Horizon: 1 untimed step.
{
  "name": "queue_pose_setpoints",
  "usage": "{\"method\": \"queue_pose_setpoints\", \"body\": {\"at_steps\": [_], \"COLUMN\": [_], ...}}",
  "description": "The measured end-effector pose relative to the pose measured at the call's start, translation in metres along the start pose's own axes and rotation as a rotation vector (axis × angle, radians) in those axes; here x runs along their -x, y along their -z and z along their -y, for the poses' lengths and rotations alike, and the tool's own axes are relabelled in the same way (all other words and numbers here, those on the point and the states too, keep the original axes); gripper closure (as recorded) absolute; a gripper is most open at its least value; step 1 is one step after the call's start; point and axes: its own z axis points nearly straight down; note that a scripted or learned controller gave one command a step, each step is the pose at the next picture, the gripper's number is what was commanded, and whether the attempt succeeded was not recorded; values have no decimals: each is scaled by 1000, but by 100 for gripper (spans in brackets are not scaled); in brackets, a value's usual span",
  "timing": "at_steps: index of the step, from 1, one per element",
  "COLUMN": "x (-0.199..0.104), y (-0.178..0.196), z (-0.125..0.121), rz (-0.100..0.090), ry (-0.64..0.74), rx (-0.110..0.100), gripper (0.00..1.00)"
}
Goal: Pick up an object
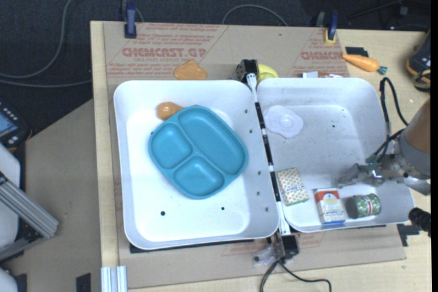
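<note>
Seen from above at a slant, two shallow white bins sit side by side on a bench; my arm enters from the right edge of the view, and my gripper point(356, 174) hangs low over the right bin point(321, 89), its metal tip pointing toward the bin's middle; I cannot tell from this angle whether it is spread or pressed together, and nothing shows pinched in it. The nearest things to me lie along the right bin's near edge — a small green jar point(363, 205) on its side, just beside and nearer the camera than my tip, its long axis running left to right across the view; touching or almost touching its left end stands a small carton point(330, 206) with a red top and blue base, its long axis running toward the camera; further left, close to the wall between the bins, lies a patterned packet point(293, 186), slightly tilted. A clear round lid point(283, 122) rests flat near the bin's far left, well apart from me. The left bin point(137, 167) holds a blue divided plate point(197, 150) and an orange piece point(168, 109) peeking from behind it — both a long reach away. In my judgement the jar is the likely target; the move turns on shifting a little toward the camera and closing across its short width.
</note>
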Motion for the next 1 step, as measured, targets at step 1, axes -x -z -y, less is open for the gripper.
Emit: {"method": "queue_pose_setpoints", "body": {"at_steps": [1], "x": [-3], "y": [-2], "z": [-77], "rz": [-1], "ry": [7], "rx": [3], "gripper": [0]}}
